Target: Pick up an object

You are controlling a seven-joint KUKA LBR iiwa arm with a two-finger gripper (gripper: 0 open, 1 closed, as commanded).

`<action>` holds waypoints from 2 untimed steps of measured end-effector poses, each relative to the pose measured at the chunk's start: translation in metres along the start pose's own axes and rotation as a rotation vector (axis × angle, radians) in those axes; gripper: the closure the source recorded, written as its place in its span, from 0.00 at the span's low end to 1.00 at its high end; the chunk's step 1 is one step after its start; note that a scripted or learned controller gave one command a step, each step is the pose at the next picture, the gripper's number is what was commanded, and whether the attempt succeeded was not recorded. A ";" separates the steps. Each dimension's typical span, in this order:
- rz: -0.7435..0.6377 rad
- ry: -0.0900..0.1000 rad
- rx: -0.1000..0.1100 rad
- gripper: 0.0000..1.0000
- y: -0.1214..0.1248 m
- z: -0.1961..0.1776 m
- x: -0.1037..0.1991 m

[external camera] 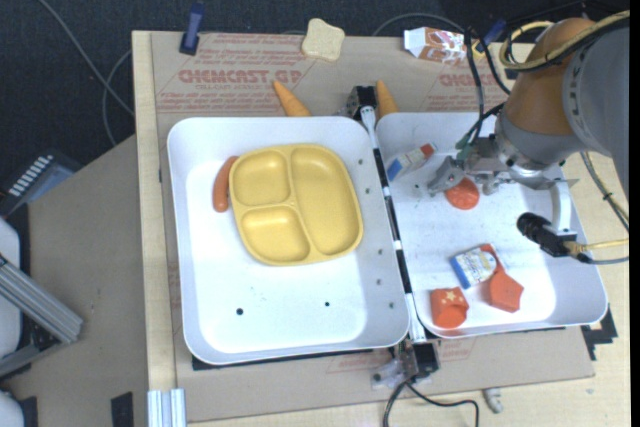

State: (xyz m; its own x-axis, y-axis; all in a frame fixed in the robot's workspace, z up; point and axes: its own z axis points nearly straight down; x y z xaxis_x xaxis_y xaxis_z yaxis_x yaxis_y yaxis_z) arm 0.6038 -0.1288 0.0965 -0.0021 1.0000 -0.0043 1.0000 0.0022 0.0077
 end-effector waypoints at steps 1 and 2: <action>0.002 0.003 0.006 0.00 -0.005 0.011 0.006; 0.001 0.001 0.002 1.00 -0.004 0.000 0.006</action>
State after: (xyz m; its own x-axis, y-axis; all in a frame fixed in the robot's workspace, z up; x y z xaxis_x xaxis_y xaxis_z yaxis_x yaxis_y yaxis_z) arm 0.5997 -0.1228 0.0967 -0.0012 1.0000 -0.0035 1.0000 0.0012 0.0056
